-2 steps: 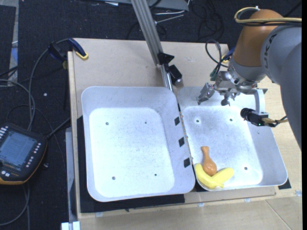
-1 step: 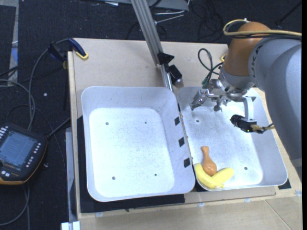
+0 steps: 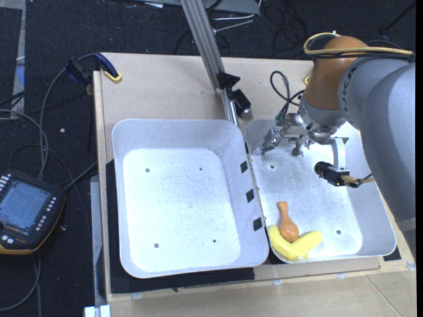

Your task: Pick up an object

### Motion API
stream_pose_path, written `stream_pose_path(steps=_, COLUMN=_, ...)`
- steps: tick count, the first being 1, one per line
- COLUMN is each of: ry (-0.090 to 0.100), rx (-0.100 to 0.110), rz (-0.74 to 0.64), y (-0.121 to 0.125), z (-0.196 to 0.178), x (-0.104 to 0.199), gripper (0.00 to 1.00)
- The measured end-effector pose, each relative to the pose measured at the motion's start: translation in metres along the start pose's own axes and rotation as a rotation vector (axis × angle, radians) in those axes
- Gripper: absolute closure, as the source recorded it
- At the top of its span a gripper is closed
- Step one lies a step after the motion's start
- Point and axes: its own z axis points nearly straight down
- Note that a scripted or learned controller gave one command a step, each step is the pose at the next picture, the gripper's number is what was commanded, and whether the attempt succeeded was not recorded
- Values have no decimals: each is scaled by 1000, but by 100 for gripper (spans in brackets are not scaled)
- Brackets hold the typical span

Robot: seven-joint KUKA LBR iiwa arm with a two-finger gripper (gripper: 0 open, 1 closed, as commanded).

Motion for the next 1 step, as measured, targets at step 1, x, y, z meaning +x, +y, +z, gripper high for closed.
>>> stream_pose_path(steps=1, ry=0, rx=-2, rz=0, y=1, z=-11, x=0, gripper=100)
